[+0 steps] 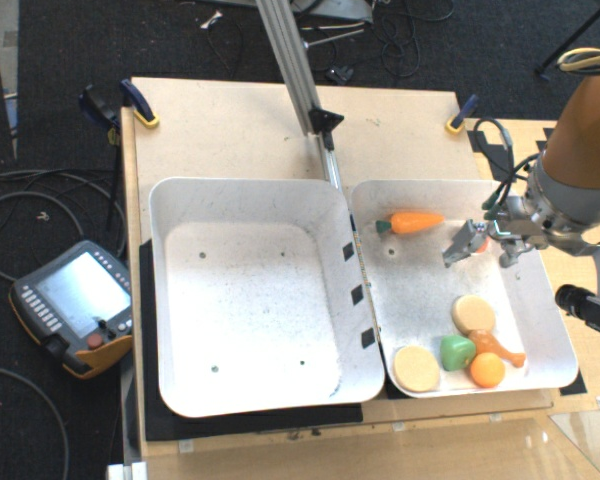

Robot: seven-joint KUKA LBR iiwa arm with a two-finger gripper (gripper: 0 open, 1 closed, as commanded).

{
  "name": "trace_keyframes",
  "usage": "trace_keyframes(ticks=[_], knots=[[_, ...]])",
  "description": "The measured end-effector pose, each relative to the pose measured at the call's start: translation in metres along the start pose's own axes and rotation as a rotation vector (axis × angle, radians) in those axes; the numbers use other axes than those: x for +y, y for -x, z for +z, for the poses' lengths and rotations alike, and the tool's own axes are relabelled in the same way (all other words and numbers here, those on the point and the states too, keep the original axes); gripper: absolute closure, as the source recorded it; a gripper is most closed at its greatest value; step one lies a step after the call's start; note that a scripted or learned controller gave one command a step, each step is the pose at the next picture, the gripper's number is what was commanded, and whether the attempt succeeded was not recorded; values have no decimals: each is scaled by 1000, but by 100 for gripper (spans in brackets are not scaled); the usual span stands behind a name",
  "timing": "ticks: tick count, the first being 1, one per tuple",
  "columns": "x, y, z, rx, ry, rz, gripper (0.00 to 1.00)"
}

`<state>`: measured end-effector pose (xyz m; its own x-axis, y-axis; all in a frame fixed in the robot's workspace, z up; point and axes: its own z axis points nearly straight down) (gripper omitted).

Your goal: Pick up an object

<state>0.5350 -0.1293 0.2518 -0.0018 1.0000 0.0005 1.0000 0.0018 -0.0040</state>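
Five toys (right bin (540,298)) — gripper (483,245) near carrot (416,223).

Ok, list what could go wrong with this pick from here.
1. The end effector hangs over bare floor of the right bin, between the carrot and the lower cluster, so a straight descent may close on nothing.
2. The two discs, green piece and orange ball sit tightly together; a grab there could push neighbours aside or pinch two.
3. The cluster lies near the bin's wall, risking contact.
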Motion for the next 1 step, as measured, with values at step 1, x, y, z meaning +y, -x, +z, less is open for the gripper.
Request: trace_keyframes(ticks=[1], knots=[[1,0,-2,-1,4,2,0]])
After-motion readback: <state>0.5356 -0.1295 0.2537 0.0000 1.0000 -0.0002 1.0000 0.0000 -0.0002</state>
